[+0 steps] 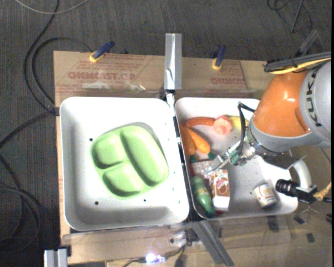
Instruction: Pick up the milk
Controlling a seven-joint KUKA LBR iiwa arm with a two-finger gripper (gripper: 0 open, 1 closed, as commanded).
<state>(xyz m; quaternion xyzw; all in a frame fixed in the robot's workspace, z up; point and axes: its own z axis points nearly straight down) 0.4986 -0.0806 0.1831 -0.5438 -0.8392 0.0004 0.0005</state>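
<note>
The milk (pixel 220 189) is a small white carton with a red-brown label. It lies in the right bin (pixel 242 202) near the front wall, left of the middle. My gripper (pixel 230 157) hangs just above and behind the carton's top end, reaching in from the right under the orange wrist band (pixel 278 110). Whether it touches the carton cannot be told from this view.
A green bottle (pixel 202 194) lies right beside the milk on its left. Orange carrots (pixel 196 138) and a pink-yellow fruit (pixel 222 125) sit at the bin's back left. A small round can (pixel 265 195) lies front right. The left bin holds a green divided plate (pixel 129 159).
</note>
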